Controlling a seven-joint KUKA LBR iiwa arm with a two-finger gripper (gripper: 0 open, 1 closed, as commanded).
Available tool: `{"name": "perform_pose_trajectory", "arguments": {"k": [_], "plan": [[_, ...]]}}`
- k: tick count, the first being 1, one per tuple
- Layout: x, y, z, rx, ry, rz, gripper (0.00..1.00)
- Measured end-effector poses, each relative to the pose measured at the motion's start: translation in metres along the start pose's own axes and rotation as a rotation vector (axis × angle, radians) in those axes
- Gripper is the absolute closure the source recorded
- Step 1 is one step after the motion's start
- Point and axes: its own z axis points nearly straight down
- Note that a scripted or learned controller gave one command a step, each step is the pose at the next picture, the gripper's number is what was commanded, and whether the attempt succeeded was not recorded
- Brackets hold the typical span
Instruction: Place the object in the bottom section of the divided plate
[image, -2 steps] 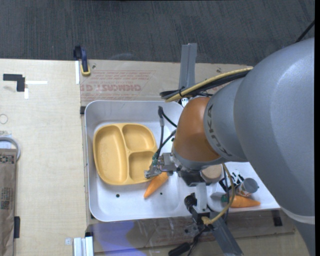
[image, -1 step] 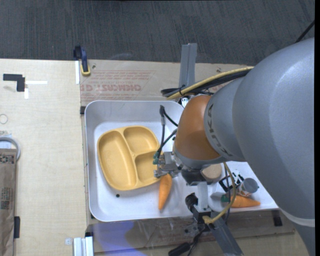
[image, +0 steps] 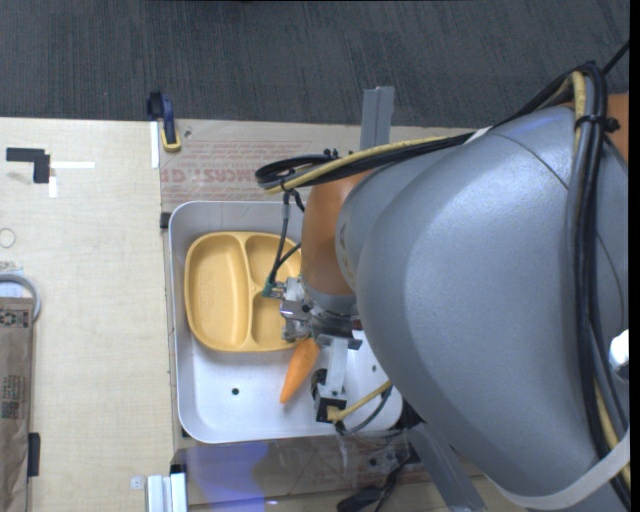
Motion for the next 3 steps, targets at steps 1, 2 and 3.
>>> {"name": "perform_pose_trajectory", "arguments": {"k": [1,2,3], "plan": [[0.019,-0.034,0.006,-0.016,-0.001,0.079,1.0],[0.042,-0.029,0.011,-0.001,0.0,0.555,1.0],[0.034,-0.038,0.01,-0.016,0.003,0.242,1.0]]}}
